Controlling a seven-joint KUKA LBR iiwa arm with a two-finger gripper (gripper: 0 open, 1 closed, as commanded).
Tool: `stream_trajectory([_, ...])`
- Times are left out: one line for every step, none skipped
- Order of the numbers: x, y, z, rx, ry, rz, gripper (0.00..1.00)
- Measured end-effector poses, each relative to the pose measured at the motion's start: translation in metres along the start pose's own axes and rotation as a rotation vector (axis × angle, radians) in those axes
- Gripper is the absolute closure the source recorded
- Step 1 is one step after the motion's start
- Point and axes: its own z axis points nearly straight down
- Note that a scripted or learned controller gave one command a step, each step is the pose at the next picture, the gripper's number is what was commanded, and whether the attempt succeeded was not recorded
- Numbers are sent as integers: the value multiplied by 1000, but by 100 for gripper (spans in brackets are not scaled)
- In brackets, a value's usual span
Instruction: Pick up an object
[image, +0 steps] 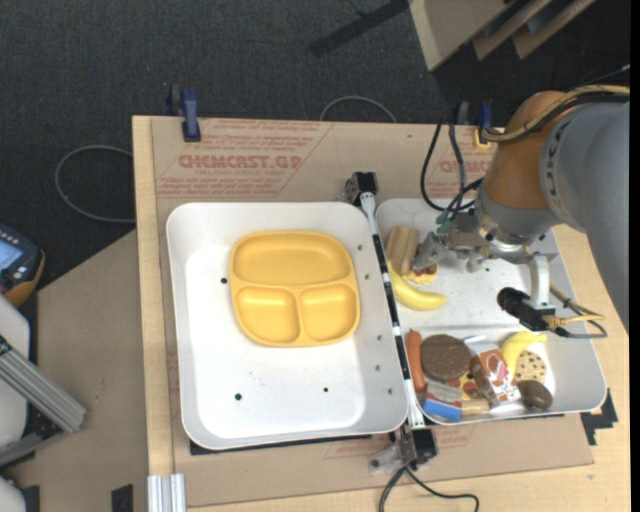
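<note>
Above the right-hand bin (575, 340), the grey arm (590, 150) with its orange band is reaching in from the right, its gripper (432, 255) hanging low at the bin's upper left corner, close over a tan bread-like piece (401, 245) and a small red item (425, 268); how wide it is standing, or whether it is gripping anything, cannot be told. In the left bin (200, 330), a smooth yellow plastic tray (295, 285) with three compartments is lying flat. A curved yellow banana (417, 294) is resting just below the gripper. Toy foods are crowding the right bin's lower edge: a round brown patty (445, 357), an orange carrot-like stick (415, 358), and smaller pieces too jumbled to identify.
</note>
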Motion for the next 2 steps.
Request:
stream_trajectory([-8, 17, 9, 9, 0, -1, 0])
stream_trajectory([-3, 20, -3, -3, 8, -1, 100])
